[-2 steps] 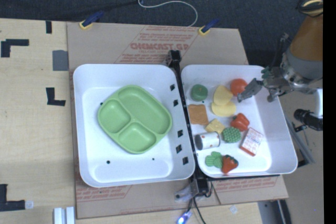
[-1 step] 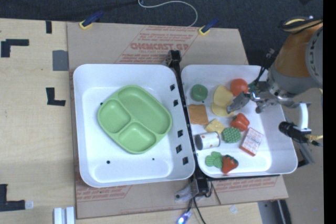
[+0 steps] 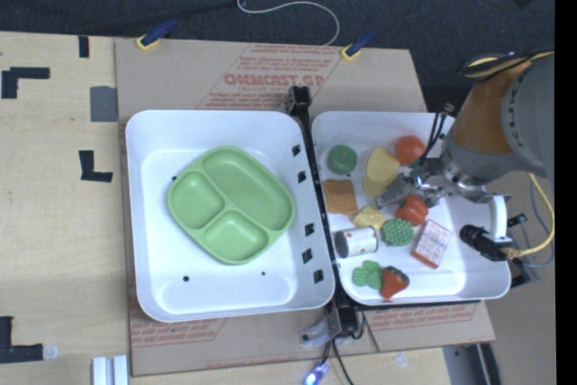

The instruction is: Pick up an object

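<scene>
My gripper (image 3: 407, 187) hangs low over the middle of the right bin (image 3: 451, 286). It is just above a red round piece (image 3: 414, 210) and beside a yellow block (image 3: 381, 165). Close around it lie an orange-red ball (image 3: 410, 148), a bumpy green piece (image 3: 397, 232), a small yellow piece (image 3: 369, 217) and a red-and-white packet (image 3: 433, 242). I see nothing lifted off the bin floor.
A green round piece (image 3: 342, 159), a tan block (image 3: 339, 196), a white can (image 3: 356, 241), a green leafy piece (image 3: 366, 274) and a strawberry (image 3: 394, 282) also lie in the right bin. The left bin (image 3: 149, 140) holds a green divided plate (image 3: 232, 203).
</scene>
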